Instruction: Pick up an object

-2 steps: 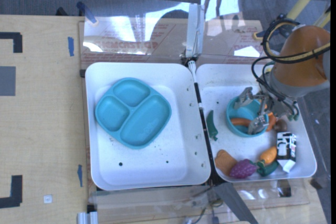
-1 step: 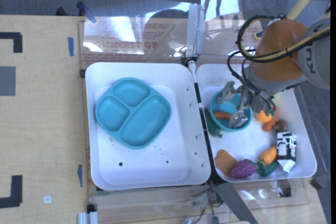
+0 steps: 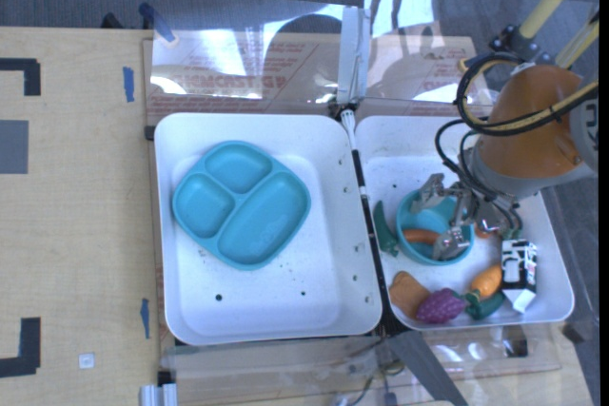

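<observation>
- Left bin [image 3: 190, 299]: a blue divided plate [image 3: 243, 203] lies at centre-left of the frame.
- Right bin [image 3: 557, 290], lower right: gripper [image 3: 445, 222] fingers spread apart over a blue bowl [image 3: 419, 242], clamping nothing.
- Below it: purple grapes [image 3: 440, 306], orange carrot [image 3: 486, 281].
- No writing is readable.

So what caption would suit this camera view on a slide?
End effector poised over a teal bowl among toy foods in the right bin; a blue divided plate fills the left.

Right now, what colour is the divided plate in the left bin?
Light blue; the divided plate shows plainly in the camera view.
</observation>
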Robot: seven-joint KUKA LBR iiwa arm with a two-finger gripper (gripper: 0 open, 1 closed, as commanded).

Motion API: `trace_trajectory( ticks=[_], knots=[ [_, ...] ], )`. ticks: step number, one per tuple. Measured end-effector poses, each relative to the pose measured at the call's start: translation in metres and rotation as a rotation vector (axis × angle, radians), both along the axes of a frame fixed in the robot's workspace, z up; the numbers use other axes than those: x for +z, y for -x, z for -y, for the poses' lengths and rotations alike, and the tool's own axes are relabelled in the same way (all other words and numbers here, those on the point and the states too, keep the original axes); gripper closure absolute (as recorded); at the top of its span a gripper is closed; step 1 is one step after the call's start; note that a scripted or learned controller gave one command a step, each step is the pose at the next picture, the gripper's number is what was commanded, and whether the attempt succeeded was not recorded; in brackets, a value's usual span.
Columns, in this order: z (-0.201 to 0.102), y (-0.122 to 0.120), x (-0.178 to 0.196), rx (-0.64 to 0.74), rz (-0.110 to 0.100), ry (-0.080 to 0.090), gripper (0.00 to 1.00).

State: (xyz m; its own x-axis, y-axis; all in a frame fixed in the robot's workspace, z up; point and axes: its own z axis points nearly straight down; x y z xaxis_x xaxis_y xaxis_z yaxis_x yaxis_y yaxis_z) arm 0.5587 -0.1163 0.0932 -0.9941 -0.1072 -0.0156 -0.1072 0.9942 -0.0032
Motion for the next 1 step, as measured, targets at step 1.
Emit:
trace_trajectory(
  ticks=[1],
  knots=[
    [0.0185, 0.052, 0.0026, 0.058, 0.023, 0.007, 0.0]
  ],
)
